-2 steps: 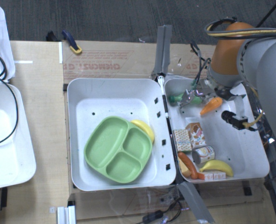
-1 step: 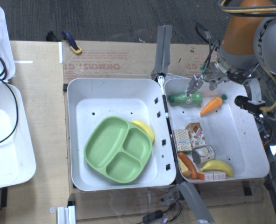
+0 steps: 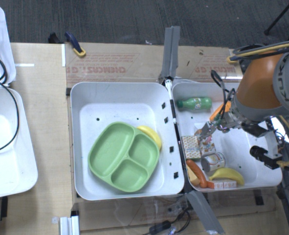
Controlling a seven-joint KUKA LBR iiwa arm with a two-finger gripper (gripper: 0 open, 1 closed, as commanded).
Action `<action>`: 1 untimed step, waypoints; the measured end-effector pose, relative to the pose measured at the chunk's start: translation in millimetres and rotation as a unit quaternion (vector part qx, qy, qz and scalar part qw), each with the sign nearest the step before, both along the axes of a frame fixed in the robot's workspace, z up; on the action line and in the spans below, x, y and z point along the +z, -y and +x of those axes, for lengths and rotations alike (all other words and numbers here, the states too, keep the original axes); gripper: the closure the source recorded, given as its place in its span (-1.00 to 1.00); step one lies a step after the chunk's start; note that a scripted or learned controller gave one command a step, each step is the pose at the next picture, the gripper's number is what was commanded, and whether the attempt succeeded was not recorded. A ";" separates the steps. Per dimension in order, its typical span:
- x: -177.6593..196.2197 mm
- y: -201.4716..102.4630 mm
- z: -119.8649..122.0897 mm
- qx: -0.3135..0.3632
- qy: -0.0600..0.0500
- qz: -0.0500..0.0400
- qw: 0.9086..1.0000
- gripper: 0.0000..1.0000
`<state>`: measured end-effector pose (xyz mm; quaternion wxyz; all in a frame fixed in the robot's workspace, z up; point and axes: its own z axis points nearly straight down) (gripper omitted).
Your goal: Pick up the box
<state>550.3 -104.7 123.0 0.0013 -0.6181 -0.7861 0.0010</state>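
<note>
Pincer (image 3: 206, 129) low over the right bin (image 3: 261, 180); finger state cannot be told. Box (image 3: 190, 147) lies just beside and below it, apparently not yet lifted; grasp and lift remain.

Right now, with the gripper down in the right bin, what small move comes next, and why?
Probably a short descent onto the box. The gripper sits just beside it, above the clutter near the banana, and nothing shows between its fingers, so the box looks ungrasped.
</note>
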 end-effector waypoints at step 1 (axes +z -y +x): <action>-26.8 -6.3 -31.7 -0.096 0.007 0.000 0.995 -1.00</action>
